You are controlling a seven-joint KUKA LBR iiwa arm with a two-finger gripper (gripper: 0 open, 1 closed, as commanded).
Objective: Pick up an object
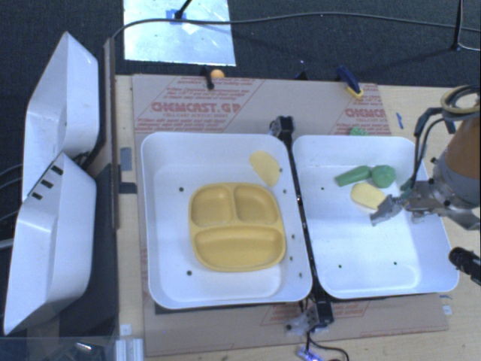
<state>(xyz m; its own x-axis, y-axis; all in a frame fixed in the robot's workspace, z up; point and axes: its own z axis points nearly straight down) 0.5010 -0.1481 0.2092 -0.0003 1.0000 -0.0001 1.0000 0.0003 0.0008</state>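
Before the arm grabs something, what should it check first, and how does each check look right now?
1. Target near: pale yellow flat piece lies just left of the gripper: ok.
2. Gripper centred over it: sits beside and below: not ok.
3. Fingers open: cannot tell.
4. Neighbours apart: green elongated piece and green round piece lie close above: not ok.
5. Target in the right white bin: ok.
6. Yellow divided tray away in the left bin: ok.

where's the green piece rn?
In the camera view, the green piece lies in the right bin, near its far edge, just beyond the small yellow block and left of the gripper.
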